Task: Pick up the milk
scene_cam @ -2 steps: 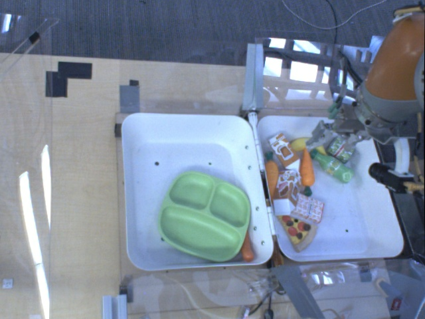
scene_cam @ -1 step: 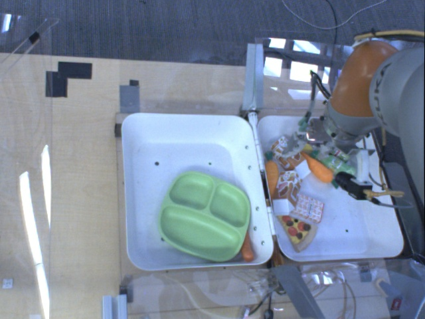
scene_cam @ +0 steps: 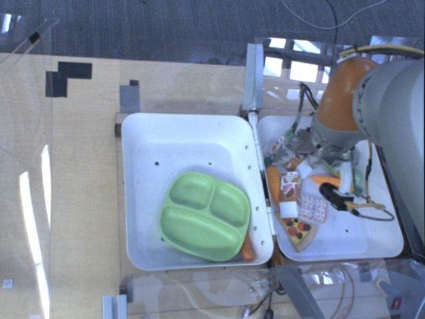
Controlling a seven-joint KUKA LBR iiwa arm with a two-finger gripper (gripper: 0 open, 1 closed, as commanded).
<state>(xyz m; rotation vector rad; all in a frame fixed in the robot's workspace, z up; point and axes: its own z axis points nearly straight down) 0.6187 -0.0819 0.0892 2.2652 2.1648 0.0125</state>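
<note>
Two white bins sit side by side, and the green plate (scene_cam: 204,216) lies in the left one. Right of the plate, across the bin wall, what looks like the milk carton (scene_cam: 289,193) lies flat among toy food, apparently not lifted. Farther right of the plate, the gripper (scene_cam: 307,153) hangs low; whether it is released or clenched cannot be told. The pick seems not yet done.

Left bin (scene_cam: 139,178) holds divided plate (scene_cam: 204,216) toward its near right, carrot (scene_cam: 247,250) touching plate's right edge; right bin (scene_cam: 378,238) holds milk carton (scene_cam: 289,193), pizza slice (scene_cam: 298,232) in front of it, arm (scene_cam: 372,105) above its far side.
</note>
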